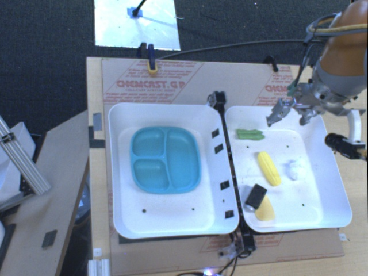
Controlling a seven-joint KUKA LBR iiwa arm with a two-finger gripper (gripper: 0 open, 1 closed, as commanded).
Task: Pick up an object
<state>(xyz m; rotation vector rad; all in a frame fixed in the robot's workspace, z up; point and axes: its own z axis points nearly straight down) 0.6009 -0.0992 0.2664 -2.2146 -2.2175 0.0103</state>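
**Arm poised over the right-hand bin's far edge**

Where the bench board shows bare behind the bins, red lettering reads "CHEMCAST GP" (150, 85), repeated partly at the upper right of the board. Two shallow white bins sit side by side on it. The left bin (123, 211) holds one teal divided plate (166, 159) with three compartments. The right bin (333, 203) holds five things: one green pea pod (250, 134) near its far edge, one yellow corn cob (268, 168) at centre, one small white object (294, 169) just beside the cob, one black block (256, 196) and one yellow piece (264, 211) touching it at the near side. Black clips line the seam between the bins. The gripper (293, 112) hangs at the upper right of the frame over the right bin's far rim, fingers spread apart, nothing between them. Dark carpet surrounds the bench; one shiny metal sheet (136, 16) lies at the top left.
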